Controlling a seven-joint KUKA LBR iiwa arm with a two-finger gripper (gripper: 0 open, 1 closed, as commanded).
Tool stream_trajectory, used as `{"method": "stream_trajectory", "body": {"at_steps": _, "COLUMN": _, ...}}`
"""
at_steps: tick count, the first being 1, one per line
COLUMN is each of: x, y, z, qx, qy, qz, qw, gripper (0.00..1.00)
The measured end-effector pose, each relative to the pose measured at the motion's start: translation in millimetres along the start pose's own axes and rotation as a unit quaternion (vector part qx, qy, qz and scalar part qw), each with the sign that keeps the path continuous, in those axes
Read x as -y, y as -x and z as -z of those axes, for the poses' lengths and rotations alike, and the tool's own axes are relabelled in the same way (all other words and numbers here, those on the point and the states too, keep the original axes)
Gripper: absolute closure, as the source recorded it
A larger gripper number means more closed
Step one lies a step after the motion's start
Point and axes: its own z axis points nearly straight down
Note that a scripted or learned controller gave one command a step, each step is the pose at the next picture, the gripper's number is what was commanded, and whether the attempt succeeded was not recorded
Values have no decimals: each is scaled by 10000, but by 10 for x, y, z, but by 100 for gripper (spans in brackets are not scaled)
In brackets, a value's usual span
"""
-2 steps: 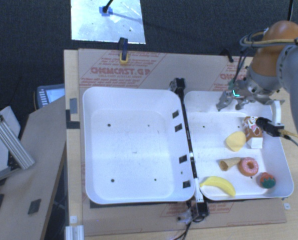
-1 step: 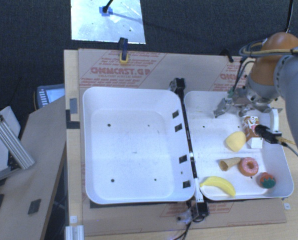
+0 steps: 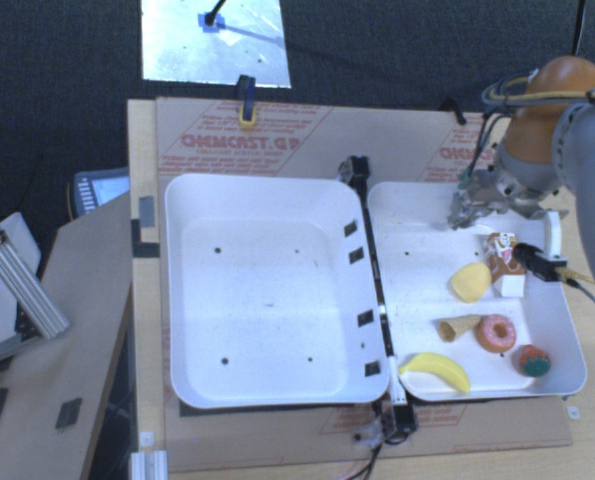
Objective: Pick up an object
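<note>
arm point(image 3: 587, 148): grey casing | orange band above wrist | dark cables | claw point(image 3: 464, 214): metallic grey

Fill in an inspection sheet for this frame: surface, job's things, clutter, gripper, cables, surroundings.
Surface: two white bins side by side on a brown board; left bin, right bin.
Job's things: all in the right bin: banana at the near edge, cone, pink donut, yellow lump, red and green fruit, small printed box.
Clutter: yellow clamp at the board's far edge.
Gripper: gripper low over the right bin's far end, apart from the things; fingers too blurred to judge.
Cables: cables looping by the orange band; wires at the board's near edge.
Surroundings: shiny sheet on dark backing; metal rail at left.
</note>
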Motion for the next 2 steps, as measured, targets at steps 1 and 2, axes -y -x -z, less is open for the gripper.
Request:
{"method": "stream_trajectory", "body": {"at_steps": 1, "x": 1, "y": -3, "z": -4, "qx": 1, "qy": -4, "qz": 7, "qw": 10000, "gripper": 0}}
{"method": "stream_trajectory", "body": {"at_steps": 2, "x": 13, "y": 72, "z": -118, "qx": -5, "qy": -17, "qz": -17, "qw": 10000, "gripper": 0}}
